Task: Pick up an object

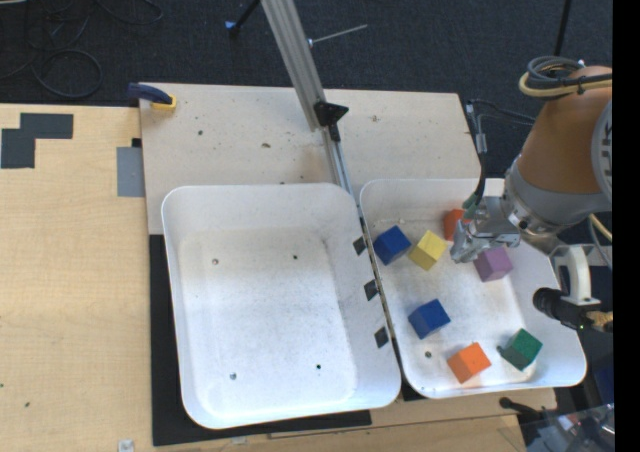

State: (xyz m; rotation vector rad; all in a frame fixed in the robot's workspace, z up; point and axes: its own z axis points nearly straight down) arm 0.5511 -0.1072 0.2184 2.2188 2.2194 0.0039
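Mainly, all places below are given relative to the yellow cube (428, 249).

Right bin (560, 372): it holds all the cubes; the yellow cube sits in its upper middle part.
Hand (470, 245): just right of the yellow cube, low over the bin floor; I cannot tell how its grasp stands, because the wrist covers it.
Purple cube (493, 263): right of the yellow cube, just beside the hand, on the lower right side of it.
Red-orange piece (453, 221): up and right of the yellow cube, partly hidden by the hand.
First blue cube (391, 243): just left of the yellow cube, near the left wall of the bin.
Second blue cube (429, 318): below the yellow cube, with free floor all around it.
Orange cube (469, 362): far below, close to the front rim.
Green cube (521, 349): below and right, near the front right corner.
Left bin (190, 240): left of the yellow cube, with a wide floor.
Surface (230, 140): pale board behind both bins.
Metal bar (295, 50): rises slanted, up and left of the yellow cube.
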